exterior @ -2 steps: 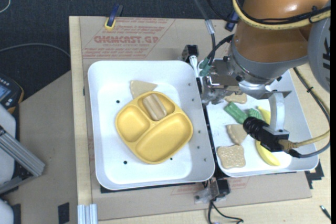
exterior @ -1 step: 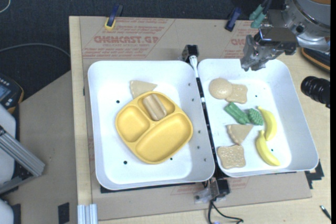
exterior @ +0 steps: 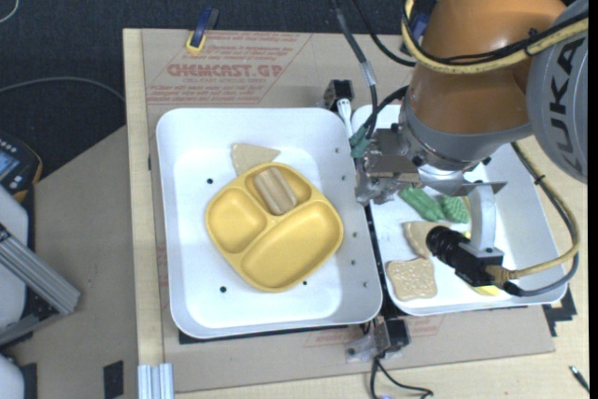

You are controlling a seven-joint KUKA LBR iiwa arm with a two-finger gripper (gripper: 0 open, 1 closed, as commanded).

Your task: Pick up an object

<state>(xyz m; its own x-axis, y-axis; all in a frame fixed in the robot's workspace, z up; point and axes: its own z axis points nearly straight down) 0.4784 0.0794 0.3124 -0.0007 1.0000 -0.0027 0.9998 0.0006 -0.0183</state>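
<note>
Arm (exterior: 476, 61) hangs low over the right bin (exterior: 533, 210), probably lining up on the green piece (exterior: 434, 204); can't tell the gripper's state.

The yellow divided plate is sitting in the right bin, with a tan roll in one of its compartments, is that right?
Not quite. The camera view shows the yellow divided plate in the left bin, not the right one. The tan roll does lie in one of its compartments.

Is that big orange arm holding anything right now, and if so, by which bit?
It cannot be told. The gripper hangs over the right bin, its tips hidden under the wrist, near a green item.
</note>
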